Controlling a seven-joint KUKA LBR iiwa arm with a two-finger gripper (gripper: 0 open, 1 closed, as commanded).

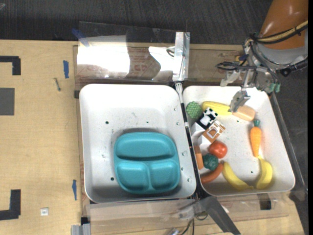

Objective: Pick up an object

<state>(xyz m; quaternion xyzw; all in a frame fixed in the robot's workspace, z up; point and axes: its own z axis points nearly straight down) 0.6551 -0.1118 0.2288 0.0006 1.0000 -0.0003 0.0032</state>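
The gripper hung over the right bin beside a tan block; whether it gripped anything could not be told

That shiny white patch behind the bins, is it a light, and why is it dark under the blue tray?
In the camera view, the white patch is glare on clear plastic sheeting; the teal tray casts a soft shadow toward the left bin front.
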